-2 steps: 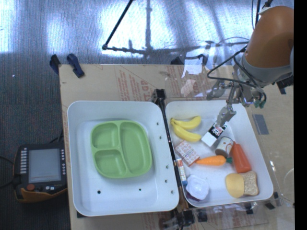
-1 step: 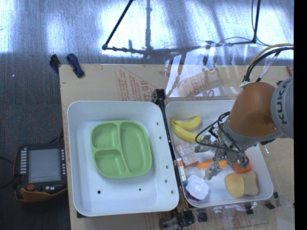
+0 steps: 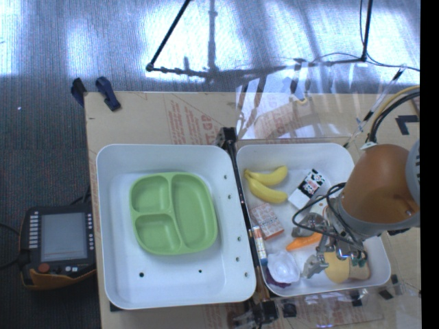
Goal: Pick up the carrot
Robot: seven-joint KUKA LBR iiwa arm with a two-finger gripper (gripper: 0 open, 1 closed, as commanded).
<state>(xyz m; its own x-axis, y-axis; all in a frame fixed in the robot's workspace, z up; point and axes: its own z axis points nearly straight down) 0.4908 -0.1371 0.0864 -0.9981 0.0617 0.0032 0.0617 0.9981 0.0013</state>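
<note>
The left bin (image 3: 110, 184) holds a green tray (image 3: 173, 213) with three wells, well apart from the work. In the right bin (image 3: 343, 153) lie, from its left side, two bananas (image 3: 266, 184), a small red box (image 3: 267, 221), a slim tube (image 3: 260, 245) along the wall, a pale crumpled wrapper (image 3: 282, 267), and a black-and-white carton (image 3: 309, 186). The carrot (image 3: 302, 242) rests on the bin floor near the middle, orange and lying roughly crosswise, its right end running under the arm's wrist parts. The gripper (image 3: 322, 252) hangs just beside that end, low over the bin, above a yellowish object (image 3: 337, 269) near the front wall. I judge this to be the approach, with the grasp not yet made: nothing can be seen between the fingers, and whether they stand apart or closed I cannot tell, since cables and the orange band (image 3: 377, 184) cover much of them. The next move likely calls for shifting a little leftward to centre on the carrot, turning across its length, then descending. The carrot's right tip, the yellowish object's shape and the bin's right wall are partly hidden.
</note>
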